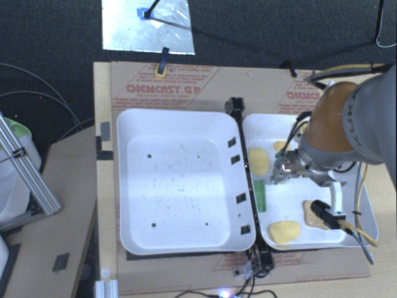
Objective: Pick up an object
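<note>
My gripper (281, 171) is low inside the right bin (260, 124), near its left side, with the grey arm and its orange band above it. A pale yellow rounded object (258, 161) lies just left of the gripper, close to it; I cannot tell whether they touch. A green flat strip (260, 196) lies below that, along the bin's left wall. Another yellow rounded object (284, 231) rests at the bin's front. A tan piece (308, 212) lies to its right. A small yellow bit (280, 146) peeks out behind the wrist.
The left bin (180, 182) stands beside the right one, with a black divider (243, 166) between them. Both rest on a cardboard sheet (173, 85). A metal plate (147, 17) lies on the floor beyond the bench.
</note>
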You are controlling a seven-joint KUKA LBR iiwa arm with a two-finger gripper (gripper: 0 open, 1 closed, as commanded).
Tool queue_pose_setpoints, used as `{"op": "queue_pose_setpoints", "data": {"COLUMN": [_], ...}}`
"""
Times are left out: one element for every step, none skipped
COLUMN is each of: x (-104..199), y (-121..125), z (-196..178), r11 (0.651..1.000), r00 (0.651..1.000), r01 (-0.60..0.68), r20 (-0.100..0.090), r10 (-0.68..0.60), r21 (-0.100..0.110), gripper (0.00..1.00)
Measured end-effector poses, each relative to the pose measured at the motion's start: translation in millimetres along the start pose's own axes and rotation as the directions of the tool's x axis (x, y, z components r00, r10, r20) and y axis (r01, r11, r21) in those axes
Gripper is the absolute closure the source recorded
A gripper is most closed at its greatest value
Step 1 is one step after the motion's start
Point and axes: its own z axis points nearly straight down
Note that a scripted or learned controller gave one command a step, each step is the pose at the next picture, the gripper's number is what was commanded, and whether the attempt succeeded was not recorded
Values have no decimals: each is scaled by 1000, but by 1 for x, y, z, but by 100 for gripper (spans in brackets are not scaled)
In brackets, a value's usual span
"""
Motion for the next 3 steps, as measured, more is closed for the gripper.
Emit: {"op": "queue_pose_setpoints", "data": {"x": [85,122,133], "y": [-19,-69,-69], "z": [-96,-127,-224], "r11": [1000,1000,1000], "r00": [1000,1000,1000], "r01": [12,8,6], "r20": [-2,-1,-1], "r10": [-12,-8,-6], "r21": [-12,-4,-15], "gripper": [100,100,100]}}
